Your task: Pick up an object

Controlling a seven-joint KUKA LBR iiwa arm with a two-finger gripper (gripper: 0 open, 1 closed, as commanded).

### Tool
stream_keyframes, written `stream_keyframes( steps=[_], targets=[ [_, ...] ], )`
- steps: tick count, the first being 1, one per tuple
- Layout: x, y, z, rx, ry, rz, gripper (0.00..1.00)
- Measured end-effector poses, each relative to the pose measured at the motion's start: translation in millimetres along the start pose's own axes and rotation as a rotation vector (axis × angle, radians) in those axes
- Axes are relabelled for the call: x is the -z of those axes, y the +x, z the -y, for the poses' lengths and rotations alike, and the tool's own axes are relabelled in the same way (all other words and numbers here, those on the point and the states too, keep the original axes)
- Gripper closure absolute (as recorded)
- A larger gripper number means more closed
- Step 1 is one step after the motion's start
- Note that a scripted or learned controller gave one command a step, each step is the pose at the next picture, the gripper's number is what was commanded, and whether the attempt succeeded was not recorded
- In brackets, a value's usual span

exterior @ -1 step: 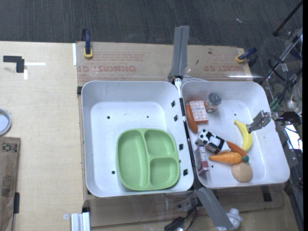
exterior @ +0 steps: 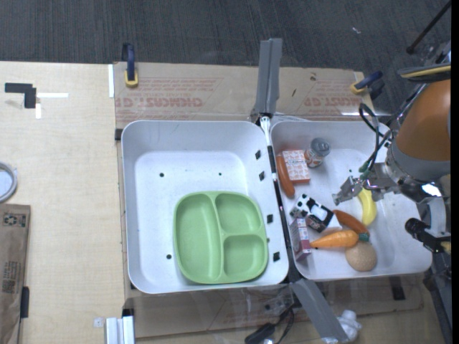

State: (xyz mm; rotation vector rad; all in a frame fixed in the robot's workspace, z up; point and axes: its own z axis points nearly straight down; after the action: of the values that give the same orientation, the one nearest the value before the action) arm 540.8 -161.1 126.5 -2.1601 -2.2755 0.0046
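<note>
Bins number two, shallow, white and smooth-walled, side by side on the pale wooden desk (exterior: 57, 135) and meeting at a shared middle edge. The left bin (exterior: 143, 149) holds one thing: a light green plastic plate (exterior: 221, 236) with rounded corners and three compartments, lying flat toward the near right of the bin. The right bin (exterior: 337, 131) holds a loose cluster. There is one yellow banana (exterior: 368, 208), curved and smooth, lying near the bin's right side; one orange carrot (exterior: 333, 239), tapered, lying crosswise toward the near end; a second, darker orange tapered piece (exterior: 351, 221) just behind the carrot; one tan, rounded, potato-like lump (exterior: 361, 257) by the near right corner; one orange-red box (exterior: 294, 165) with printed faces near the far left; one long orange-red stick-like thing (exterior: 285, 180) along the left wall beside that box; one small grey round-topped jar (exterior: 318, 151) at the far end; one small black-and-white toy (exterior: 313, 208) near the middle; and one small pinkish packet (exterior: 300, 236) at the carrot's left tip. The gripper (exterior: 356, 189) hangs low over the right bin, just left of the banana's upper end, its metal fingers (exterior: 348, 190) pointing left; whether they are spread or closed cannot be told, and nothing is seen between them.
</note>
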Motion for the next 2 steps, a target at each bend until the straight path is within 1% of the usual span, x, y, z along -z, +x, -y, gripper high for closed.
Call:
stream_keyframes(
  steps=[1, 2],
  targets=[
    [-3, 30, 26, -0.196, 0.000, -0.001, 0.00],
    [-37, -28, 41, 0.134, -0.003, 0.001, 0.00]
  ],
)
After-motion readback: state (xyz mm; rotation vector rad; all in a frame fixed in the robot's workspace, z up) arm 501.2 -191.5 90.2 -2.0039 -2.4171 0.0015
